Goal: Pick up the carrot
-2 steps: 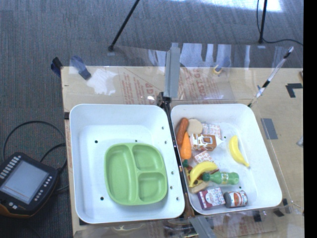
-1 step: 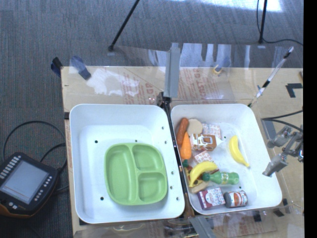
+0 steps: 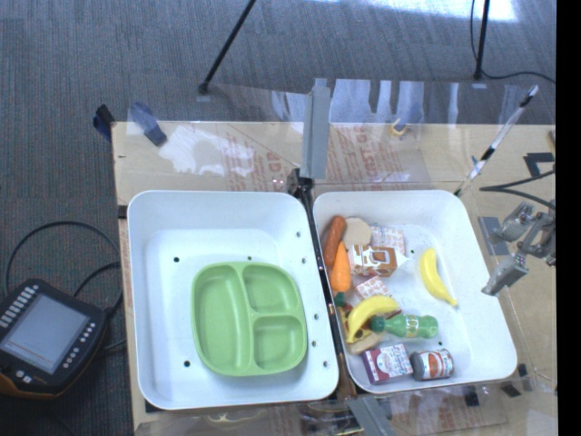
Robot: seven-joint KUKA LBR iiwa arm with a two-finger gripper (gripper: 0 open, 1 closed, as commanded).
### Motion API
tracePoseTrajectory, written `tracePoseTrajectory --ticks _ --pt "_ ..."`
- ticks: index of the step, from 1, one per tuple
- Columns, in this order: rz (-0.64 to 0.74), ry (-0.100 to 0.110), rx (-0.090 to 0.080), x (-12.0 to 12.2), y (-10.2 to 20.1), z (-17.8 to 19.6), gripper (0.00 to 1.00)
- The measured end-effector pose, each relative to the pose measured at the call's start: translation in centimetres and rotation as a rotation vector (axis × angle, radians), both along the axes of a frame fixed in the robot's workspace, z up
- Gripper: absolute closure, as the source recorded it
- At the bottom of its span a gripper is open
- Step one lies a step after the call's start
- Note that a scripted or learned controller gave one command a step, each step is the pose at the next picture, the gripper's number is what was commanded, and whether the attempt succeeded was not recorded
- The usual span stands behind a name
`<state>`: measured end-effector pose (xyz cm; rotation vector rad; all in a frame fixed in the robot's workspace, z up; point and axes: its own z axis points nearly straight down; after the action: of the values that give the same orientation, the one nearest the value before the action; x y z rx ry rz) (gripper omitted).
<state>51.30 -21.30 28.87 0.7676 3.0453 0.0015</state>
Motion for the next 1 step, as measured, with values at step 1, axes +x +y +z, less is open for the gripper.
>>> tracePoseTrajectory --ticks 1 --pt "0.035 0.001 0.000 -3.60 0.11 -0.39 0.00"
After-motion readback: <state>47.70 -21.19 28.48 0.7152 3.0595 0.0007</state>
